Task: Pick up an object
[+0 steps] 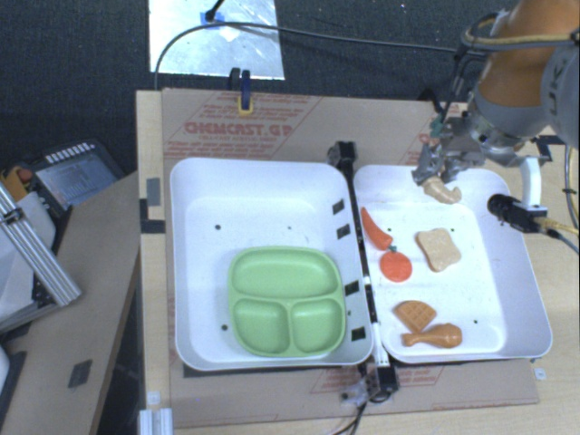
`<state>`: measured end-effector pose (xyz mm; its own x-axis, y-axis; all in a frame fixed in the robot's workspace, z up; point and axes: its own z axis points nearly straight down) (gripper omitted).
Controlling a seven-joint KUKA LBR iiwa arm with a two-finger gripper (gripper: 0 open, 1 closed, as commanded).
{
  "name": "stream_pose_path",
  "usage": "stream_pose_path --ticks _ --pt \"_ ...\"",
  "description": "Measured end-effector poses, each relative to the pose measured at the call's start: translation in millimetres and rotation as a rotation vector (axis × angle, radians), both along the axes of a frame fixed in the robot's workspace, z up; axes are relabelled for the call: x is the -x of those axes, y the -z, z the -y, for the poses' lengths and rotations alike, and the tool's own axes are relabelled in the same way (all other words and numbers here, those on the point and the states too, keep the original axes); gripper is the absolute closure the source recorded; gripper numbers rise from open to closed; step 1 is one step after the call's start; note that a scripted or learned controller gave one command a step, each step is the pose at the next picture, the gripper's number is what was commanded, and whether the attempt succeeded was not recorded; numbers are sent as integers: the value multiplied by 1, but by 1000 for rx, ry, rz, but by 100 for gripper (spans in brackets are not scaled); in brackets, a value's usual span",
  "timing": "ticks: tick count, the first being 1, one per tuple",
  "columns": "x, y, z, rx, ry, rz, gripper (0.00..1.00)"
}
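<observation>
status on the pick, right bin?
Claw low over beige piece at right bin's far edge. Grasp unconfirmed. Nothing crowding it.

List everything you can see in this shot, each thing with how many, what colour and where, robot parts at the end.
white bins: two, white, side by side on the bench
divided plate: one, green, left bin, near side
carrot piece: one, orange-red, right bin, by its left wall
round slice: one, orange-red, right bin, beside the carrot piece
bread slice: one, tan, right bin centre
waffle: one, brown, right bin, near side
drumstick: one, brown, right bin, near edge
beige piece: one, beige, right bin, far side, under the gripper
gripper: one, grey, above the beige piece
</observation>
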<state>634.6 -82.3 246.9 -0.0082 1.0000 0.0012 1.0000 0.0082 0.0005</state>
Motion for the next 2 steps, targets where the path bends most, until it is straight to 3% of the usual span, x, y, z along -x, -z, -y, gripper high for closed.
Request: stream_pose_path --ticks 2 --pt "12 10 -120 -2 -2 -1 100"
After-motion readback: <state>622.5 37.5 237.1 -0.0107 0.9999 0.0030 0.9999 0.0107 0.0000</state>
